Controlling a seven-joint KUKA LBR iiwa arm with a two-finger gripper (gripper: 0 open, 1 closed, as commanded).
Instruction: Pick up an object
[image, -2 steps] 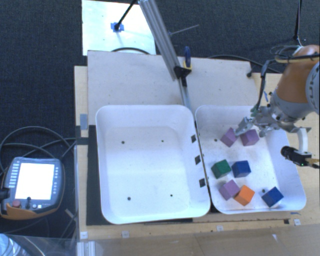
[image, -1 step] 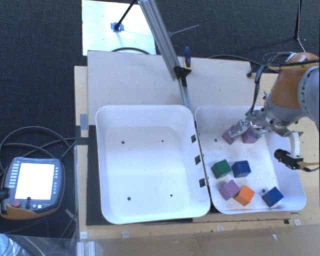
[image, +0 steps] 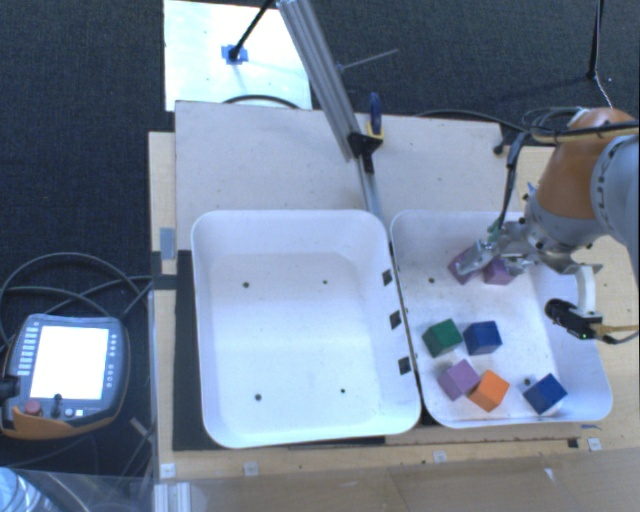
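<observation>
Orange block lies by the right bin's front edge, a purple block touching it, blue blocks and a green one nearby. Toward the back edge, the gripper sits over two mauve blocks; its finger state I cannot tell.

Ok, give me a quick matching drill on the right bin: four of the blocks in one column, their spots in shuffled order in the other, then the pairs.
Things:
1. green block
2. orange block
3. purple block
4. blue block

Places:
A. by the gripper, at the far end of the right bin
B. nearest the bin's near right corner
C. closest to the left bin
D. touching the lilac block, on its right

Pairs: 1-C, 2-D, 3-A, 4-B
</observation>
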